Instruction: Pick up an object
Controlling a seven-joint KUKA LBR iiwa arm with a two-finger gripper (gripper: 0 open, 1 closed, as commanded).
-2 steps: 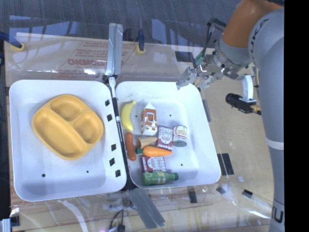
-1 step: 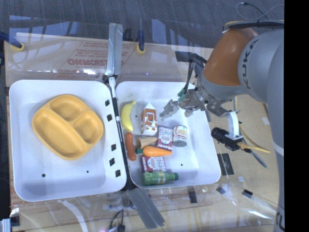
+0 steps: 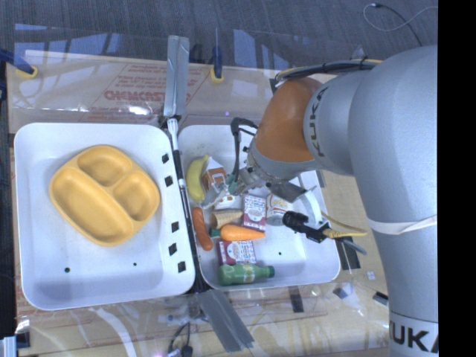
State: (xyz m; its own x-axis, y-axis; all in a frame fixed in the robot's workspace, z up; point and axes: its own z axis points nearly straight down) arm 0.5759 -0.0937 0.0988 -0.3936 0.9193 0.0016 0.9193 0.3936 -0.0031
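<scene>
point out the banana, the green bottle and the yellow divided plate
banana (image 3: 195, 178): camera view, middle of its curved body
green bottle (image 3: 244, 274): camera view, middle of its body, lying on its side
yellow divided plate (image 3: 83, 216): camera view, its lower left rim

The floor (image 3: 186, 6) at the top is dark grey carpet with thin lines. A thin white cable (image 3: 401, 17) curls on it near the top right. The bench (image 3: 89, 80) is light brown wood under a shiny clear sheet (image 3: 245, 50) that catches the light.
</scene>
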